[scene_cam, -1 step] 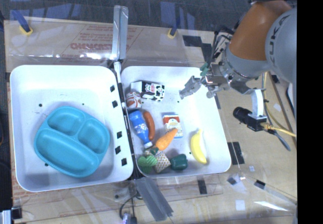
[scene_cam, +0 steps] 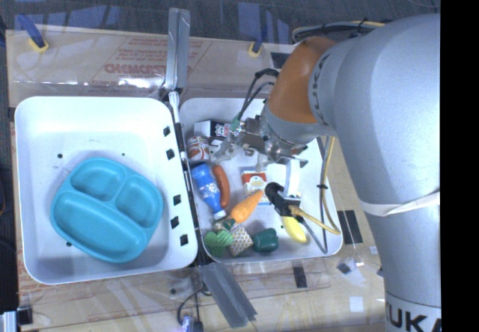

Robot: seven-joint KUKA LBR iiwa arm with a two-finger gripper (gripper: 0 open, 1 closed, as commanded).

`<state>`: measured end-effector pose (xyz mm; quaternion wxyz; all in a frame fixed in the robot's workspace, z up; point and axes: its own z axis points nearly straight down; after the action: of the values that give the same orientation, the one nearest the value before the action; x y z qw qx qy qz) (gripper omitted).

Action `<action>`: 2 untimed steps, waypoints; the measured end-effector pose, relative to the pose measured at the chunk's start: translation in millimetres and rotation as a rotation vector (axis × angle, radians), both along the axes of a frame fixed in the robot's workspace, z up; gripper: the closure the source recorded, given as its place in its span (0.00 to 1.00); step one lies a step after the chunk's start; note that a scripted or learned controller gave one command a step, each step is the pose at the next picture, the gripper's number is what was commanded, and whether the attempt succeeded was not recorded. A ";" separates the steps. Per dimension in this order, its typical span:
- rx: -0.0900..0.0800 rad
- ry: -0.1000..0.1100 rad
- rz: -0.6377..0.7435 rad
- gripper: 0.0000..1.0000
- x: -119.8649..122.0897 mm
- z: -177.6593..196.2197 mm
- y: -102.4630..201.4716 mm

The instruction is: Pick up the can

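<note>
can (scene_cam: 197,149) seen at right bin's (scene_cam: 329,244) left wall, above blue bottle (scene_cam: 204,185) | gripper (scene_cam: 238,136) poised at can's 3 o'clock, just beside it | finger state cannot be told

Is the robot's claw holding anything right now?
It cannot be told. The gripper hangs low over the right bin, close to the can, but the wrist blocks the view of whether anything is caught in it.
</note>
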<state>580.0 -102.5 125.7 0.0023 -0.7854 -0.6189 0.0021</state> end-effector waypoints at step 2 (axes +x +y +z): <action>-0.001 -0.005 0.117 0.00 30.4 -33.9 -64.5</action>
<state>610.4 -166.9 91.8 0.0004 -0.7479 -0.6638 0.0005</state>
